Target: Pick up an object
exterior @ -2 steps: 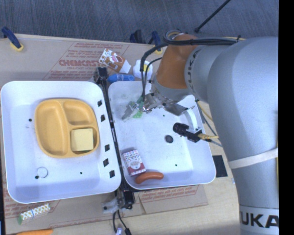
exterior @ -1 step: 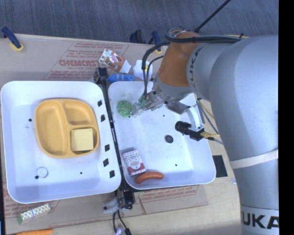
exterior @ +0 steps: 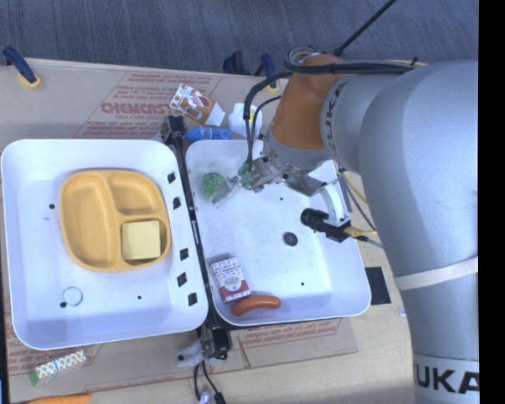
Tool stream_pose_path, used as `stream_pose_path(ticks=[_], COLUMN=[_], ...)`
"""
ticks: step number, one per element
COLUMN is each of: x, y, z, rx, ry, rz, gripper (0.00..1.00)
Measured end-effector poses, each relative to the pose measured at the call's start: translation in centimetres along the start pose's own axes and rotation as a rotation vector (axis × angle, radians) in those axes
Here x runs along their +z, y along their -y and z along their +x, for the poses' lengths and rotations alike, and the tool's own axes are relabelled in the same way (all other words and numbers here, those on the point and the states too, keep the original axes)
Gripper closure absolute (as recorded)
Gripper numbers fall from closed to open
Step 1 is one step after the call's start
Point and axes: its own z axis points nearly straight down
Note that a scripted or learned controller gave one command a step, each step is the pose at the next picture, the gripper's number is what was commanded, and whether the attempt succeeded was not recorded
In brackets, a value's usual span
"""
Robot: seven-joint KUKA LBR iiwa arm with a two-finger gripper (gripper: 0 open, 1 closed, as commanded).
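- The tool is low in the right bin, near its upper left corner.
- A small green object lies just beside the tool, on its left, close to the wall between the two bins.
- I cannot tell the state of the tool; the wrist hides it.
- The coming move depends on this: the green object is left of the tool, not under it.
- A red box and a sausage lie well apart, at the lower edge.

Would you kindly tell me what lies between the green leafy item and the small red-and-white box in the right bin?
In the camera view, only bare white bin floor lies between the green leafy item and the red-and-white box.
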Motion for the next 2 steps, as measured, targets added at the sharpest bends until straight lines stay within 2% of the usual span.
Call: stream_pose_path(ticks=[1,2], x=[1.0,-0.2], y=[-2.7,-2.8], z=[-0.4,-0.4], rx=[0.457,0.452], ry=[-0.002,-0.002], rz=[-0.001,0.000], gripper=[0.00,1.00])
